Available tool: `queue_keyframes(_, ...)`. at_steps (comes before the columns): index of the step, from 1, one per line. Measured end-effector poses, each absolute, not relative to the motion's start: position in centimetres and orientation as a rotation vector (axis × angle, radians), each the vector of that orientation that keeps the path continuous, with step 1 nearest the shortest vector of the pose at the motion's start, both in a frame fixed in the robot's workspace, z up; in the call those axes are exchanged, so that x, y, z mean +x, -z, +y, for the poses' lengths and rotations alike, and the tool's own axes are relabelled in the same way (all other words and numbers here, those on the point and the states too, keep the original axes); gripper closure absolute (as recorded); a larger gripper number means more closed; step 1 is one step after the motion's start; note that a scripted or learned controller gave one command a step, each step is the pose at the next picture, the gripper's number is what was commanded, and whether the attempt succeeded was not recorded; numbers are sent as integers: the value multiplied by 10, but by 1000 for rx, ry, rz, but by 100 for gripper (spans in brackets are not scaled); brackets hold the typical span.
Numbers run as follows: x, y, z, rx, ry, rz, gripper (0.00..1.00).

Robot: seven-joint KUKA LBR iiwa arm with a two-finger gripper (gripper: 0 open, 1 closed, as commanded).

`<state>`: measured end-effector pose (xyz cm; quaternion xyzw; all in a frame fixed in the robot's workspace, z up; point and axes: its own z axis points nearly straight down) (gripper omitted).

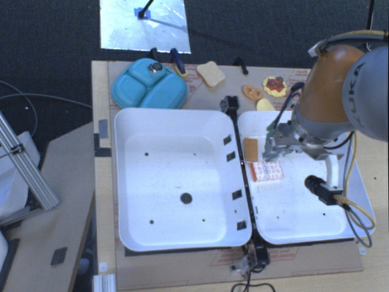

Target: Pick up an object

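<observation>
right bin holds red-white packet, tan block.

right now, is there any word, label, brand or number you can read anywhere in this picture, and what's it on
No text is readable.
Small white box with a red pattern in the right white bin: print too blurred to read.
Brown cardboard sheet under the bins: faint reddish marks along its edges, too small to read.
Grey and orange robot arm: no readable lettering.
</observation>
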<state>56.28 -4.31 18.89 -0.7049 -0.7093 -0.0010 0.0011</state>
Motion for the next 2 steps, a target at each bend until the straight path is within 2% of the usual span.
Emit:
queue_keyframes(1, 564, -251, 0, -2215, 10, -2235, 100)
queue_keyframes(2, 564, -248, -3, -2220, 4, -2226, 0)
